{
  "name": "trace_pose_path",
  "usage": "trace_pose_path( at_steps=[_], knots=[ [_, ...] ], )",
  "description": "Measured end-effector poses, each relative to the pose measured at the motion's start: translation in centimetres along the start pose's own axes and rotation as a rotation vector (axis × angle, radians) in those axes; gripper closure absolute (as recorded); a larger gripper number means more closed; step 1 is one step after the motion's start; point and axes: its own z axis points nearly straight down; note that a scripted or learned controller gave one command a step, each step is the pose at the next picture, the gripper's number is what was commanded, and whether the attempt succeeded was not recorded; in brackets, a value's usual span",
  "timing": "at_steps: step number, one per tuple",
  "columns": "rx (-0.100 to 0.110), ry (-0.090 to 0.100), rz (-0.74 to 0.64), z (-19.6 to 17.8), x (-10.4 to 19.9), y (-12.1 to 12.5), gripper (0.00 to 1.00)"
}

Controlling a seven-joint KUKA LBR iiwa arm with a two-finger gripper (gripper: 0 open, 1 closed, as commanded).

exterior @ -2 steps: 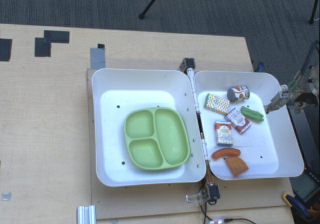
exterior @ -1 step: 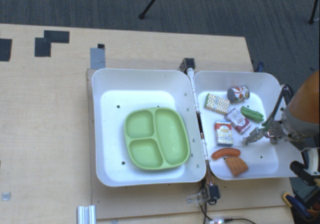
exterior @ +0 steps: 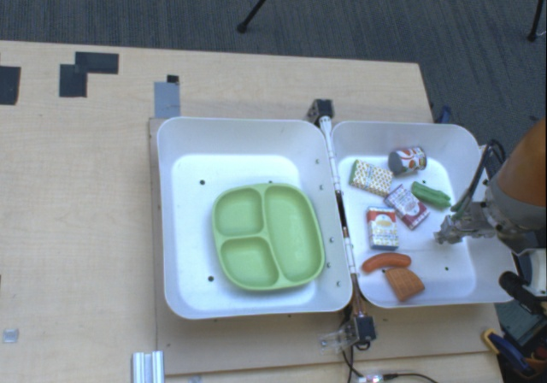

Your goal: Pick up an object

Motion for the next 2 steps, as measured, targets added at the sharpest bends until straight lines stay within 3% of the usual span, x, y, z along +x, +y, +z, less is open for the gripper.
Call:
trace_pose_path(
  at_steps=[1, 2],
  knots=[
    [0.000, 0.000, 0.000, 0.0, 0.0, 0.0, 0.00],
    [-0.003, 0.000, -0.001, -1.1, 0.1, 0.1, 1.00]
  ],
)
